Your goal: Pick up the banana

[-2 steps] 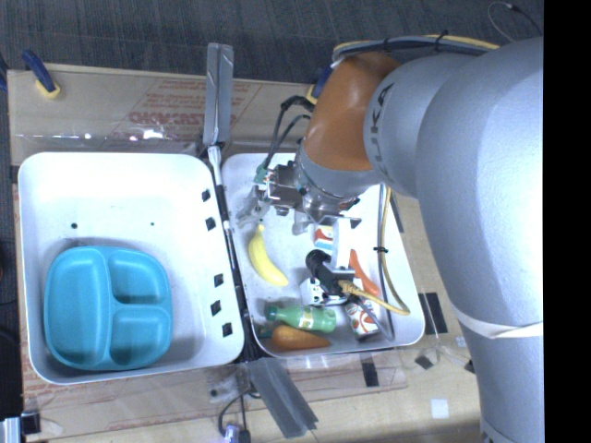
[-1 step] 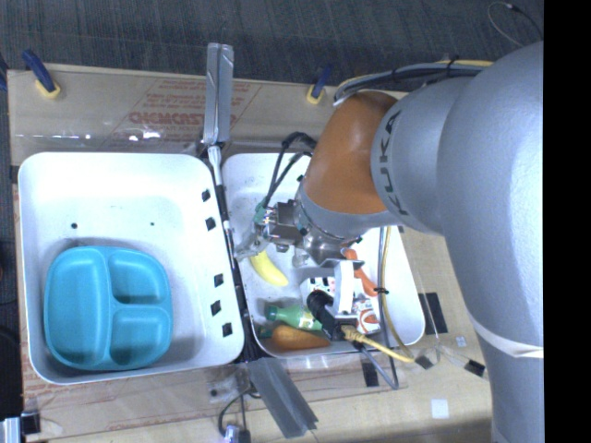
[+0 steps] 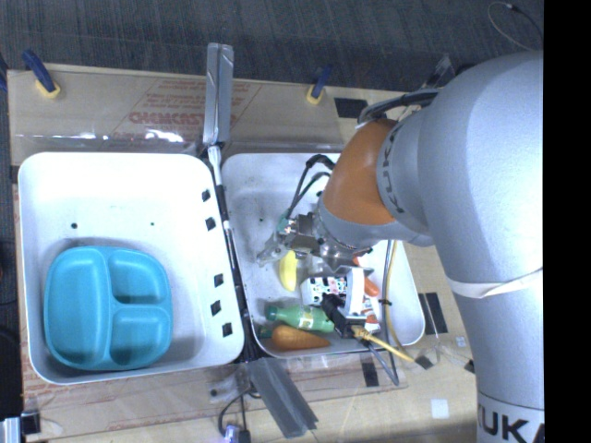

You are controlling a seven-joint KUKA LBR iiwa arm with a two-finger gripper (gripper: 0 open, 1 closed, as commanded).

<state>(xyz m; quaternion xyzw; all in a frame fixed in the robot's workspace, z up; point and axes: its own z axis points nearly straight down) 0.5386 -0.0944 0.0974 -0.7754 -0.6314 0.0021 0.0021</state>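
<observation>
We cannot tell our gripper's (image 3: 294,240) state; it sits low in the right bin (image 3: 249,187), just above the one banana (image 3: 288,270). Risk: one green bottle (image 3: 300,318) and one carrot (image 3: 297,339) crowd nearby, so we might snag them. One blue tray (image 3: 106,307) lies in the left bin (image 3: 111,173).

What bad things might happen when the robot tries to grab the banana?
The banana lies partly hidden under the gripper, so the grab might slip off or miss. A green bottle and an orange carrot lie close below it in the right bin, so the arm might bump or catch one of those instead.
</observation>
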